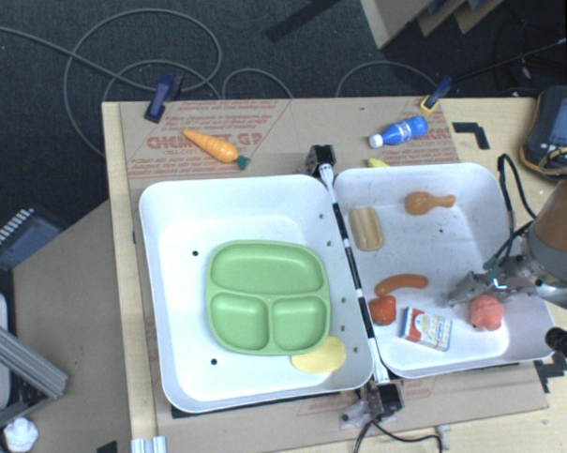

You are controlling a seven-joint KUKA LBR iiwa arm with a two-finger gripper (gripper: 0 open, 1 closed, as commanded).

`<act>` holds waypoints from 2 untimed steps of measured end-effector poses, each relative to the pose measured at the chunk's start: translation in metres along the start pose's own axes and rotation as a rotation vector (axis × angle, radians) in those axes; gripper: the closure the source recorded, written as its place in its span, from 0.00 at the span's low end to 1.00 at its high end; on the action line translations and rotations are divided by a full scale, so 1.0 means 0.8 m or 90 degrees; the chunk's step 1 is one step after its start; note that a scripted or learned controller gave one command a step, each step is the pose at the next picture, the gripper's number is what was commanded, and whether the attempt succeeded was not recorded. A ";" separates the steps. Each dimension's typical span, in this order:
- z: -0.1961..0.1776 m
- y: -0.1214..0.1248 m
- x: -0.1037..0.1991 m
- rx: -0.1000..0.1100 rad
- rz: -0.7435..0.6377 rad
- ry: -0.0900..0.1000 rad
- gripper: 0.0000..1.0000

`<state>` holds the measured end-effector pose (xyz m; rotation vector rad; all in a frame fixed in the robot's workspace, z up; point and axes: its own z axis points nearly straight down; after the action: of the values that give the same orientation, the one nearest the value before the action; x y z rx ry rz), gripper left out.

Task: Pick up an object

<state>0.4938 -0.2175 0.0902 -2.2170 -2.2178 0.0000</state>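
Note:
My gripper (486, 287) hangs low over the right part of the right bin (469, 180), at the end of the grey arm (555, 247) reaching in from the right. Directly below and touching or nearly touching it lies a pinkish-red round object (486, 313); whether it is held I cannot tell. Left of it are a small red-and-white carton (427, 328), a red sausage (400, 284) and a small red tomato-like piece (383, 309). Further back lie a tan bread piece (365, 229) and an orange drumstick (428, 202).
The left bin (171, 226) holds a green divided plate (268, 295) and a yellow piece (319, 357) at its front. Behind the bins on the bench lie a carrot (214, 145), a blue bottle (399, 131) and a blue clip (161, 97).

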 end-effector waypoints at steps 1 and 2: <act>-0.013 0.001 -0.001 -0.003 0.001 -0.002 1.00; -0.076 0.007 0.097 -0.004 -0.002 -0.002 1.00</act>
<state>0.4995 -0.1405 0.1512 -2.2192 -2.2258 -0.0034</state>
